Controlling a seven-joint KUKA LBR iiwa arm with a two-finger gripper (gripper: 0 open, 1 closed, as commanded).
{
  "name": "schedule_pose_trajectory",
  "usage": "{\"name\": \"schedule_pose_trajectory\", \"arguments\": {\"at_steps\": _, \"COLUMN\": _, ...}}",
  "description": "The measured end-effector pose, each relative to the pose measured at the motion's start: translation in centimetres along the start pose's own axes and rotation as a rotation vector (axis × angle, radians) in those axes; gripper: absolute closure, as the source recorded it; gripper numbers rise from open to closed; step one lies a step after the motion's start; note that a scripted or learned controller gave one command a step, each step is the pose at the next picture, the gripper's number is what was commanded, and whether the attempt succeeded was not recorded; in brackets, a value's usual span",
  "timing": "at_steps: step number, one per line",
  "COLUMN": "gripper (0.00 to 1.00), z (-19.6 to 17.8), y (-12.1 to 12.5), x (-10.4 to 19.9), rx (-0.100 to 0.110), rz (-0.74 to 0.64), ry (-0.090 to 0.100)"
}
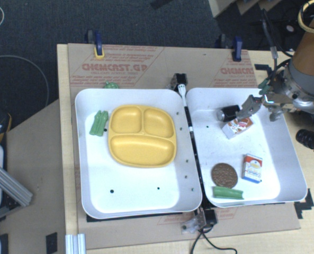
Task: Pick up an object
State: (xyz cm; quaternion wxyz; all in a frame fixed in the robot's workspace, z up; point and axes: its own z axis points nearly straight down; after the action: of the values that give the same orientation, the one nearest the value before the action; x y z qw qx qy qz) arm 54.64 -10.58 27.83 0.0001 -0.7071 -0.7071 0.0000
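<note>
My gripper (250, 106) reaches in from the right over the back of the right bin (284, 142). Its tip hangs just above and right of a small white and red carton (238, 127) that lies tilted, beside a small black object (229, 112). Nothing can be seen held in it. Nearer the front of the same bin lie a brown round disc (224, 175), a red, white and blue box (252, 169) and a green pod-shaped piece (228, 193).
The left bin (130, 194) holds a yellow divided plate (142, 135) and a green piece (99, 124) by its left wall. A small green item (110, 85) lies on the cardboard behind it. Blue clamps (98, 42) hold the board's back edge.
</note>
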Motion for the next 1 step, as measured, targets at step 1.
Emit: {"name": "schedule_pose_trajectory", "arguments": {"at_steps": 1, "gripper": 0.0, "z": 8.9, "y": -7.23, "x": -6.32, "rx": 0.012, "rz": 0.009, "ry": 0.0}}
